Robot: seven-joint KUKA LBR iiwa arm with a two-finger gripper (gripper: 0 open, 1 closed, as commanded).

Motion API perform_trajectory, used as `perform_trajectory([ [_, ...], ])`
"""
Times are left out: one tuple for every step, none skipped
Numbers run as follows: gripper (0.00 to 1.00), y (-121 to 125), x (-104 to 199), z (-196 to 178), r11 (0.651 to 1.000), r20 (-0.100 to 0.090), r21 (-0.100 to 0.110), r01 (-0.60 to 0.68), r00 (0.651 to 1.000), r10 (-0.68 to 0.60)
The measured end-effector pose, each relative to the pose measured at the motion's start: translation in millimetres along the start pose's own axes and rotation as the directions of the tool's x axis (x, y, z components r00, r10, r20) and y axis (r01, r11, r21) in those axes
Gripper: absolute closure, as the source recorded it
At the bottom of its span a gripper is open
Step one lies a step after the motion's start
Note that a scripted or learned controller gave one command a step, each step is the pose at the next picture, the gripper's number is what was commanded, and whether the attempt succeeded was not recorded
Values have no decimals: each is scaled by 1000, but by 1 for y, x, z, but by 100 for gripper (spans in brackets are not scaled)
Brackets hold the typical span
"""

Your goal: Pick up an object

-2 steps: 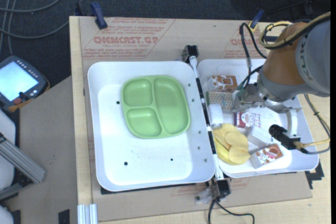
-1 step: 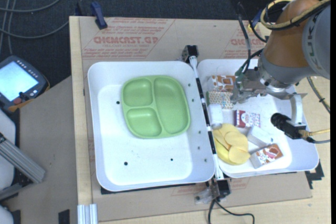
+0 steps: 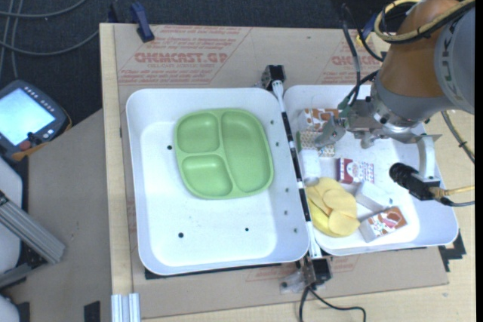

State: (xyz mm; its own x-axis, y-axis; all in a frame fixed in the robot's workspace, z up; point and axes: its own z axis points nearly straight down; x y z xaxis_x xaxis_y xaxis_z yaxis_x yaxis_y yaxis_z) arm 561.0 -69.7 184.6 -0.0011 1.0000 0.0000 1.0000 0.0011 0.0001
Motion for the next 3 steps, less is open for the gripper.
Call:
perform_trajectory([
  [0, -22, -44, 42, 1000, 0, 2, -2, 1000, 2],
  [0, -11, -47, 97, 1000, 3, -5, -3, 1000, 3],
  [0, 24, -34, 96, 1000, 7, -3, -2, 1000, 2],
])
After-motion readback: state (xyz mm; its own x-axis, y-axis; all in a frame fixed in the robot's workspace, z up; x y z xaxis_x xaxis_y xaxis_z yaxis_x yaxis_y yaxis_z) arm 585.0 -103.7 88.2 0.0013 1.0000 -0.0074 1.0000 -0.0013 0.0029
